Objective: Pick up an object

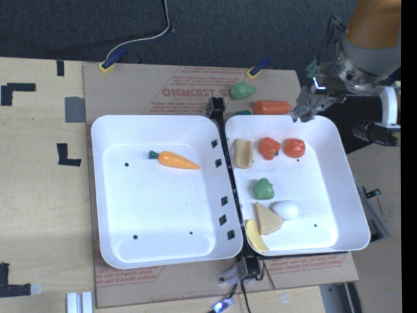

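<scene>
My gripper (pixel 303 111) hangs over the far right rim of the right bin (pixel 339 181), its dark fingers pointing down with nothing between them. Inside that bin lie a tan bread piece (pixel 242 152), two red tomatoes (pixel 269 148) (pixel 294 148), a green pepper (pixel 263 188), a white egg (pixel 285 210), a cheese wedge (pixel 266 219) and a yellow banana (pixel 255 237). An orange carrot (pixel 176 160) lies in the left bin (pixel 111 175).
Behind the bins on the cardboard sit a green item (pixel 242 90) and a red-orange item (pixel 271 107), just left of the gripper. A black divider clip strip (pixel 223 175) runs between the bins. A cable (pixel 140 41) lies at the back.
</scene>
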Robot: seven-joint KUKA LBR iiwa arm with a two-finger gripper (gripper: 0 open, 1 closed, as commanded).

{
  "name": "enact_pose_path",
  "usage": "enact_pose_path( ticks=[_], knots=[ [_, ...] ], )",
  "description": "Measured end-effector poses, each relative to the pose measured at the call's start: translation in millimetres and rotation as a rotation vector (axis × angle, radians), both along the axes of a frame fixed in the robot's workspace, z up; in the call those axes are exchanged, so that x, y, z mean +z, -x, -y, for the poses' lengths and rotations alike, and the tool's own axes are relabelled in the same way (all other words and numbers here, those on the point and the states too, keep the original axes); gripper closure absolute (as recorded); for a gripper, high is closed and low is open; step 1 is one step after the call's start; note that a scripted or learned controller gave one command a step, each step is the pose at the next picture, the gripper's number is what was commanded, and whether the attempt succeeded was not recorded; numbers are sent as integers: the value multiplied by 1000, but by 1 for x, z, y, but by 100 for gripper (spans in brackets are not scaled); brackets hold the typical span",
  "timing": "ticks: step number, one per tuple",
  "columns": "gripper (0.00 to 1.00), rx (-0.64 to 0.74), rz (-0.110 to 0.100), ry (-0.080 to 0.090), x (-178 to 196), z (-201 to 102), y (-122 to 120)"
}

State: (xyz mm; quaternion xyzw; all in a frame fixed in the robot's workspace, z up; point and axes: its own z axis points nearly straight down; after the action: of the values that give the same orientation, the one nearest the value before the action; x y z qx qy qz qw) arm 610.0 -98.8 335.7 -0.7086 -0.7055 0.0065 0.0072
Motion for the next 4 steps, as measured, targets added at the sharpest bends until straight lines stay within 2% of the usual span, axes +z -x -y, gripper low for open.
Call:
enact_pose_path(
  ticks=[1,2,3,4],
  knots=[
    [100,5,8,-1,-56,-38,64],
    [100,1,15,2,-82,4,78],
    [100,24,32,-5,38,-165,55],
    [100,21,20,-3,58,-287,79]
  ],
)
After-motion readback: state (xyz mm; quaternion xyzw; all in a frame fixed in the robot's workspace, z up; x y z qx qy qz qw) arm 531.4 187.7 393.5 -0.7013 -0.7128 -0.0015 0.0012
